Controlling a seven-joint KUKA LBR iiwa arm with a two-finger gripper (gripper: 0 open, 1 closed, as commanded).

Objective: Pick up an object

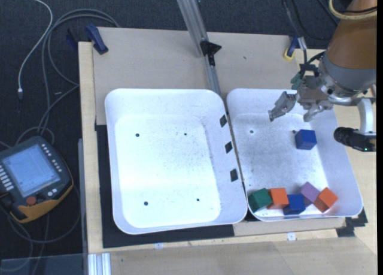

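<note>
End effector (297,109) — fingers spread, gripping nothing — poised above right bin (263,166), just up-left of lone blue cube (306,139); five more blocks along bin's near edge.

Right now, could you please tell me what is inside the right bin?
The right bin holds a lone blue cube, plus green, orange, blue, purple and orange blocks along its near wall.
</note>
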